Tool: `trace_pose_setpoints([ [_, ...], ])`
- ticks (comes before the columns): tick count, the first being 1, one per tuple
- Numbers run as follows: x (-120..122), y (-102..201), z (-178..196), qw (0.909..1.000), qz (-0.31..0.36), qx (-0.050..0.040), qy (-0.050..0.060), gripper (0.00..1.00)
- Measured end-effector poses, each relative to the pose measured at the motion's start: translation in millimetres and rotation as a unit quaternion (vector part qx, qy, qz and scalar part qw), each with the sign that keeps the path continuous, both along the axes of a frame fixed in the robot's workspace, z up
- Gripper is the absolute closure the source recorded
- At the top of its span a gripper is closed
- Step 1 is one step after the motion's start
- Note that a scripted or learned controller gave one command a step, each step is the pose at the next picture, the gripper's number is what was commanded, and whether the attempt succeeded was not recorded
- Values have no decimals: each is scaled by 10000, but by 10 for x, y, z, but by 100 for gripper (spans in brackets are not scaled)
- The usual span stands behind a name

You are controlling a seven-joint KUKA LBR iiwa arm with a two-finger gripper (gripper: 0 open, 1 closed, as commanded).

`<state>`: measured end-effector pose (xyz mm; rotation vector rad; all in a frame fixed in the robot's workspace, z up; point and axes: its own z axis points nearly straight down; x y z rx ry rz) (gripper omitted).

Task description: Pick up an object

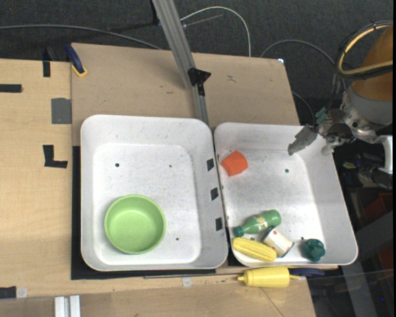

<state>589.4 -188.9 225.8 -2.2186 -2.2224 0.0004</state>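
Observation:
The right bin (330, 197) holds an orange block (235, 163) near its back left. Along its front lie a green bottle (258, 222), a yellow corn cob (254, 249), a small white can (278, 241) and a dark green lump (312, 248). My gripper (312, 144) hovers over the bin's back right corner, well away from all of them. Its fingers stand open with nothing between them.
A green bowl (135, 224) sits in the front of the left bin (145, 137). A yellow bottle (266, 277) lies on the bench just outside the right bin's front rim. A slanted metal pole (178, 32) stands behind the bins.

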Motion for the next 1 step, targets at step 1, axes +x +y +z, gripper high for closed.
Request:
trace_pose_setpoints([
  [1,0,0,0,10000,1,-1,0,0],
])
